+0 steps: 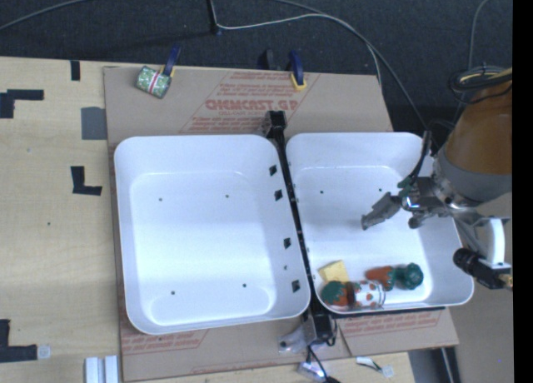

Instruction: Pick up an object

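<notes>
Looking down on the bench, we take the black divider between the two white bins as our landmark. To its right lies the right bin, and over that bin, well right of the divider and about level with its middle, we see the gripper reaching in from the arm, whose orange band sits further right again. We see two dark fingers spread apart, one pointing back toward the divider and the other shorter and nearer the wrist, with nothing between them. The objects lie in a cluster at the near end of the right bin, close to the divider's lower end: a yellow piece just beside it, a green object touching that bin's near wall, a white and red object next along, an orange object above that, and a teal object furthest from the divider. The gripper hangs apart from all of them, above the cluster in the view. Left of the divider lies the left bin. Beyond the divider's far end, off to the left on the cardboard sheet, rests a small green and white object.
</notes>
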Available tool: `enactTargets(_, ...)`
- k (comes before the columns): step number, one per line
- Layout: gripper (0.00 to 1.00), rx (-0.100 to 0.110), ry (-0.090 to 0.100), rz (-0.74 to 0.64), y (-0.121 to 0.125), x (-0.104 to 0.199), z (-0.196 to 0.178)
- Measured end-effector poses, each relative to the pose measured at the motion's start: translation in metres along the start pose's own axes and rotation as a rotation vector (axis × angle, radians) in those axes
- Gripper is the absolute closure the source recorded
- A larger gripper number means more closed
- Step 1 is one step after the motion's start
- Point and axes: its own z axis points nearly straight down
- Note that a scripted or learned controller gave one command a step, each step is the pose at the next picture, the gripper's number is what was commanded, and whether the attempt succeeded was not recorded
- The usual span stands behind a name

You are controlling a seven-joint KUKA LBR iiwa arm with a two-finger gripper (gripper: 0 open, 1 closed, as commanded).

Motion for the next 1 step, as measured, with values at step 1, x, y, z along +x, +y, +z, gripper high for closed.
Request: enactTargets(1, 0.0, 0.004, 0.0, 0.003, 0.0248, -0.0598, 0.1257)
